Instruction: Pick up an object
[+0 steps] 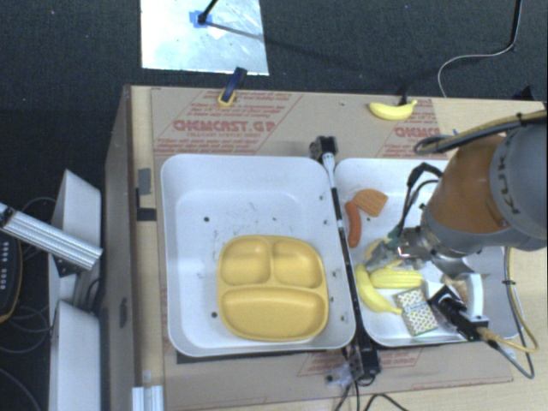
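The arm is seen reaching in from the right, its wrist lowered over the right bin. The pincer is low among the objects there; its tips are lost against the clutter, so the width of its opening and anything it may hold cannot be told.

Objects logged relative to the pincer:
- A yellow corn-like piece lies just below it, possibly touching; contact cannot be confirmed.
- A banana lies below and slightly left, curving along the bin's near-left part.
- A checkered block lies below and slightly right, beside the banana's end.
- A red sausage-shaped piece lies to the left and a little above, close to the divider between the bins.
- An orange wedge lies above and left, near the sausage piece.
- A yellow divided plate sits well to the left, in the left bin.
- A second banana lies far above, on the bench outside the bins.

Step in hand, as judged: the descent or closing phase of a grasp attempt, with the corn-like piece or the banana the likeliest target. No lift is evident.

Next move, as judged: a firm closure on one object is called for, then a straight vertical lift clear of the neighbours. Crowding here makes a glancing or double contact a risk.
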